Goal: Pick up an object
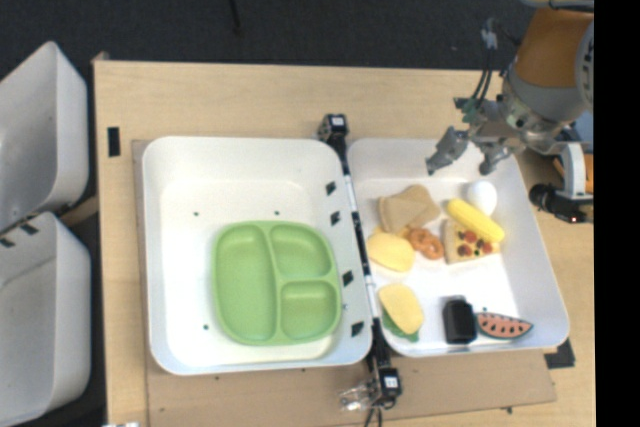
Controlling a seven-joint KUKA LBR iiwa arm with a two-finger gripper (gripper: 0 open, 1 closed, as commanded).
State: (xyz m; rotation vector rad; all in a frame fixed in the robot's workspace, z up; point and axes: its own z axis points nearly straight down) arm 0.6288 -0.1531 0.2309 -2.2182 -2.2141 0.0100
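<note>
Fingers (468,151) of mine hang spread apart with nothing between them, over the far edge of the right bin (535,300). Below lie the toy foods: bread slice (408,208), banana (474,221), white egg (483,194) and watermelon slice (503,325).

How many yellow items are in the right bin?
3: a banana near the far right, a rounded piece at the left-middle, and one by the near-left corner. Others may be hidden underneath.

End effector (470,151) hangs with fingers spread, holding nothing.
</note>
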